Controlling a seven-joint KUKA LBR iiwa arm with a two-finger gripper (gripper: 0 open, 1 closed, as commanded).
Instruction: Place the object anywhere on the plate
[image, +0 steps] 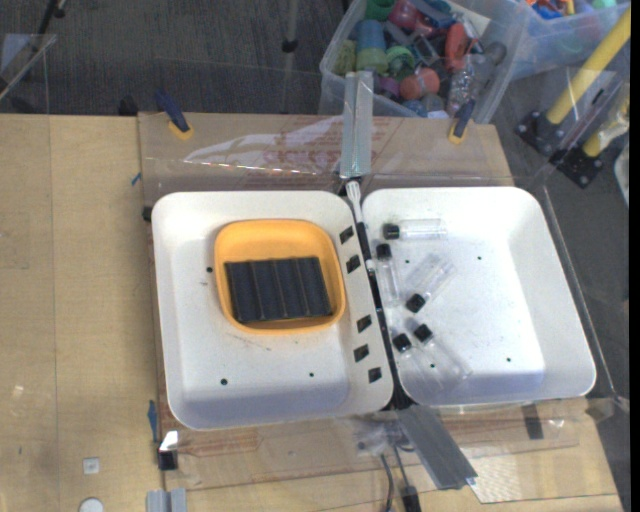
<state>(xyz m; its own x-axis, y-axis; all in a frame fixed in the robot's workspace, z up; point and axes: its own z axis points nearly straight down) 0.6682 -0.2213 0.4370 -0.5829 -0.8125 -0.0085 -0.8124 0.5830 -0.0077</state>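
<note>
An orange plate (275, 232) with rounded corners sits in the middle of the left white bin (260, 385). A black ribbed rectangular object (278, 290) lies flat on the plate, inside its rim and covering most of its floor. In the right white bin (510, 300) lie several clear vials with black caps: one near the back left (412, 230), one in the middle left (425, 280) and one near the front left (412, 335).
A row of black tabs (360, 300) runs along the seam between the bins. A metal strip (355, 130) stands behind the seam. Behind the bench, a clear box of colourful toys (430, 45) sits beside a yellow-and-black stand (590, 70). Bare wooden bench (70, 300) lies to the left.
</note>
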